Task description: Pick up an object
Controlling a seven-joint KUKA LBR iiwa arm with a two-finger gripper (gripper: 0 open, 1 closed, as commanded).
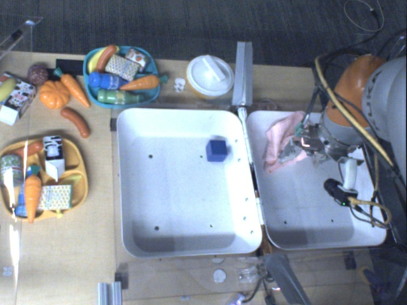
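A small blue cube lies in the left bin, toward its upper right. A crumpled pink cloth rests in the upper left part of the right bin. My gripper is low over the right bin, at the cloth's right edge and touching or overlapping it. The grey arm with its orange band comes in from the right and hides the bin's upper right corner.
Outside the bins, toy food fills a blue bowl and a yellow tray on the left. A white lidded cup stands behind the bins. Cables hang over the right bin's right side.
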